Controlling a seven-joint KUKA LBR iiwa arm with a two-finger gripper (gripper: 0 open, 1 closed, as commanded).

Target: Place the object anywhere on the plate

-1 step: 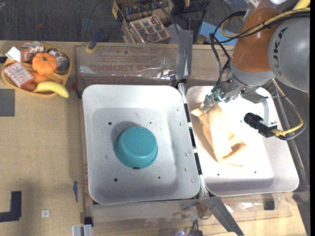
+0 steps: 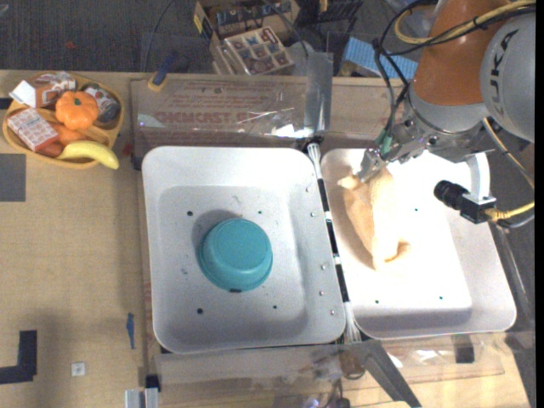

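A teal round plate (image 2: 236,253) sits in the middle of the left white bin (image 2: 170,185). A pale tan, floppy object (image 2: 376,218) lies in the left part of the right white bin (image 2: 442,287), stretching from the bin's upper left toward its middle. My gripper (image 2: 371,165) hangs at the object's upper end, touching it or just above it. The arm with its orange band (image 2: 455,32) comes in from the upper right and hides the bin's far corner.
A basket (image 2: 59,126) with toy fruit, a small pumpkin and a banana stands at the bench's far left. A clear plastic wrap (image 2: 229,109) lies behind the left bin. A black cable fitting (image 2: 455,198) hangs over the right bin.
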